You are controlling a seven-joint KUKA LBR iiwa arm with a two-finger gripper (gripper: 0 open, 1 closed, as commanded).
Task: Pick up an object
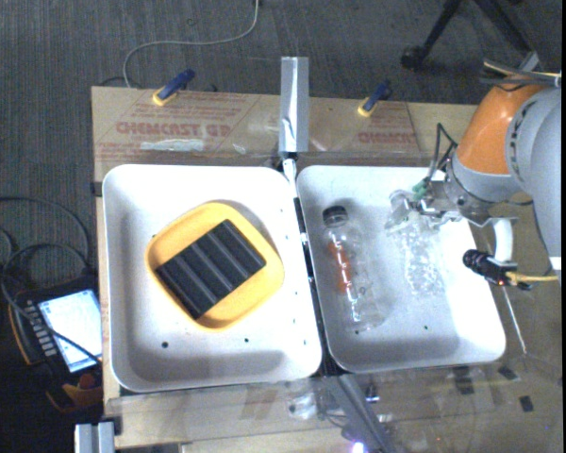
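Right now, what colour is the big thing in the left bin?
Yellow, with black ridged middle, seen in the camera view.

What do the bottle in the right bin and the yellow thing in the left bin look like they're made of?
The bottle looks like thin clear plastic: the white bin floor shows through it, with glints along its side and a dark cap. The yellow thing looks like smooth molded plastic with a soft sheen; its ribbed black middle is matte, perhaps rubber, though I can't be sure.

Dark carpet floor (57, 36), chair base (462, 12).
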